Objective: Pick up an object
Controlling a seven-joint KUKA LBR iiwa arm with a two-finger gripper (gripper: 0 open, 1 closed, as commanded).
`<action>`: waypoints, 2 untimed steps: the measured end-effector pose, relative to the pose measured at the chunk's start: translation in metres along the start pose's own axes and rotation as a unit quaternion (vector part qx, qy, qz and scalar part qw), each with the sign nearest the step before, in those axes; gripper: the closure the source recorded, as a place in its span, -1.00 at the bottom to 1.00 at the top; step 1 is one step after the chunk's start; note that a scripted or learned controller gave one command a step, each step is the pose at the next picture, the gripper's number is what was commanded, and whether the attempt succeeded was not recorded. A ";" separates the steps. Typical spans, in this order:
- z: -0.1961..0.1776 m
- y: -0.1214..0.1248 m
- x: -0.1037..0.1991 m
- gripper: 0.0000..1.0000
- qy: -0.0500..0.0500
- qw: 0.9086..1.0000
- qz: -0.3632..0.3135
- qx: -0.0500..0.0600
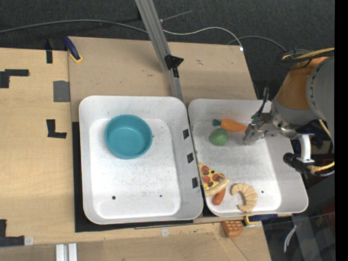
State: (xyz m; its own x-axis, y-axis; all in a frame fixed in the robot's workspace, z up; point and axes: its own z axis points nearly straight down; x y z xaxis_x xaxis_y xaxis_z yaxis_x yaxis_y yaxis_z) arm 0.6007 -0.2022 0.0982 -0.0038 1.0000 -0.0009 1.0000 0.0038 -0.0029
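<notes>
Tan bench [32,140] — dark floor [244,4]

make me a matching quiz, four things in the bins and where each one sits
Things:
1. blue bowl
2. carrot
3. croissant
4. pizza slice

Places:
A. right bin, near front edge
B. right bin, far part, beside the gripper
C. left bin
D. right bin, along its left wall

Pairs: 1-C, 2-B, 3-A, 4-D
</notes>
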 end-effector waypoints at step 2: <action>-0.107 0.007 0.000 1.00 0.000 1.000 0.001 -0.004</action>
State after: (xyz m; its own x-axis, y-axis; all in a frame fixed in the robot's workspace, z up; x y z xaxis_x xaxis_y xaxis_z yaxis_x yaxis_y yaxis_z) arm 0.6084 -0.2020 0.2050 -0.0017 1.0000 -0.0018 1.0000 0.0017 0.0053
